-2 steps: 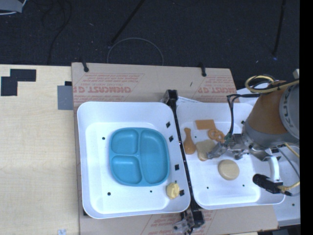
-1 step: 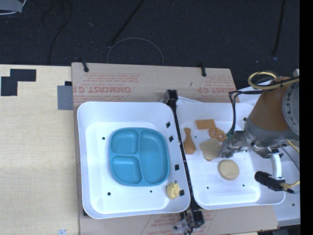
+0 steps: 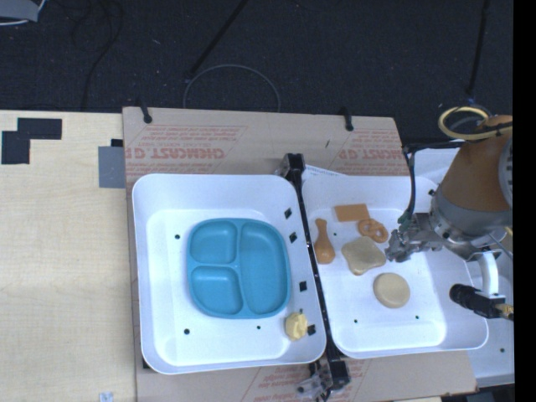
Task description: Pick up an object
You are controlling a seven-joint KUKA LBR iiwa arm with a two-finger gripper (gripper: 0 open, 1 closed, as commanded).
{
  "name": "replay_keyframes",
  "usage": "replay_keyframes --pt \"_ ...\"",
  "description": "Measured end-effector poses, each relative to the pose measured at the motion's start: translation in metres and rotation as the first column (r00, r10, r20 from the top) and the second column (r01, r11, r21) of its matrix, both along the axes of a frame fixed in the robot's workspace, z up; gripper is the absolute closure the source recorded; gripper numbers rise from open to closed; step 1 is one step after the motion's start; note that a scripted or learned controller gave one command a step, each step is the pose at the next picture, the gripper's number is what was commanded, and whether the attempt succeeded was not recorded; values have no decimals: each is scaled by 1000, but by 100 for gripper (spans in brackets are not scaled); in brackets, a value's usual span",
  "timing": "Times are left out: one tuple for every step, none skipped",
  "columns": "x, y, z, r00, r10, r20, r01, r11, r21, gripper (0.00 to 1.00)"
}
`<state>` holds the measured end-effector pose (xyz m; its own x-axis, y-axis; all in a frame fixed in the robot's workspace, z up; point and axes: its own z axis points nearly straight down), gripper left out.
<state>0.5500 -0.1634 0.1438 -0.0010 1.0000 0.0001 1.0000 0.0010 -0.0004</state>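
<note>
Beige bread slice (image 3: 363,255) sits just at nine o'clock from my tool (image 3: 400,243), long axis roughly three-to-nine; can't tell how the tool's set.

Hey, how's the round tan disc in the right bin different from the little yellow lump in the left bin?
The round tan disc is larger and lies flat with a smooth circular outline; the yellow lump is smaller and bumpy in shape. The disc is pale tan, the lump brighter yellow. The disc sits out on the floor of the right bin, while the lump is tucked into the left bin's near right corner, beside the blue divided plate. Both rest untouched, apart from the end effector.
</note>
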Motion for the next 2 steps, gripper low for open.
replay_keyframes --pt "6 -9 49 1000 -1 3 1 1000 -1 100" --pt "6 -10 95 1000 0 2 0 1000 -1 100"
